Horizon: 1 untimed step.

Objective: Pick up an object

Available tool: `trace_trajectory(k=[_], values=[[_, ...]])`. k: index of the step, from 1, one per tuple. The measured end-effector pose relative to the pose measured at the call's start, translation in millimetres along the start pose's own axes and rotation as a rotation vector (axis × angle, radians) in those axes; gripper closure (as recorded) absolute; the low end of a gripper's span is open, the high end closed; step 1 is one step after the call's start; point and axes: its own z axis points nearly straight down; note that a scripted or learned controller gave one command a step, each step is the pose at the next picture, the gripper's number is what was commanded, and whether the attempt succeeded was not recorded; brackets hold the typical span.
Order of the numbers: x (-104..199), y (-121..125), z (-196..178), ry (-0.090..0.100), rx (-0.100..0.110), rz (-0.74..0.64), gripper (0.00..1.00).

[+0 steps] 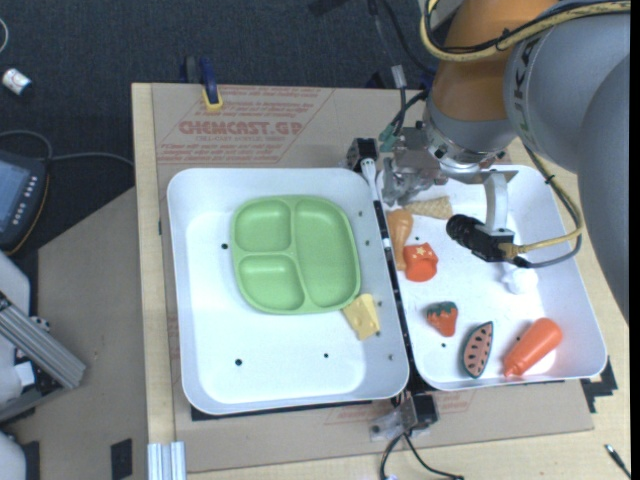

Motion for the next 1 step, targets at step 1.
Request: trace_trajectory(k=[1], values=[[52.0,23.0,-7.5,0.001,-0.001,0.0,1.0]])
